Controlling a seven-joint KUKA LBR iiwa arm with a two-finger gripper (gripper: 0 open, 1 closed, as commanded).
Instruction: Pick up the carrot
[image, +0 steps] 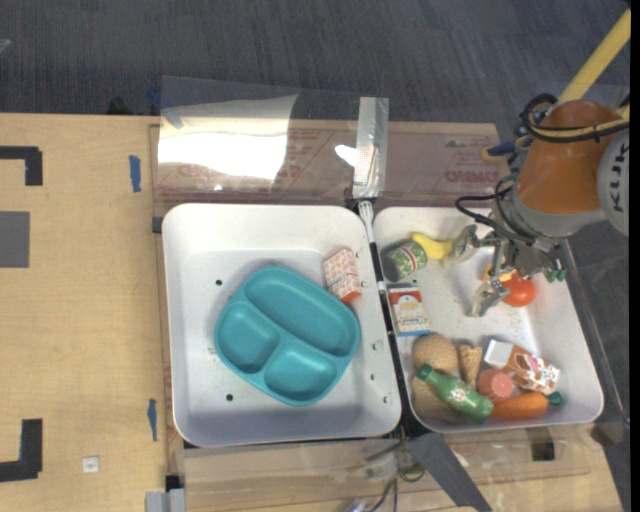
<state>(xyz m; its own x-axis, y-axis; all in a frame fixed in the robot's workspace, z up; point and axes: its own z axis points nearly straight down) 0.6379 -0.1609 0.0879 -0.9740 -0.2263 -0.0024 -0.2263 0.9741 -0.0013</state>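
Two bins sit side by side on the table, the left bin nearer the table's middle and the right bin toward its right edge. In the left bin, a divided plate lies at the centre, with a small carton behind it by the right wall. In the right bin, a can and a banana lie at the back left corner, and a card lies in front of them. The carrot lies along the front wall, right of a bottle. The gripper hangs over the back, just beside a tomato.
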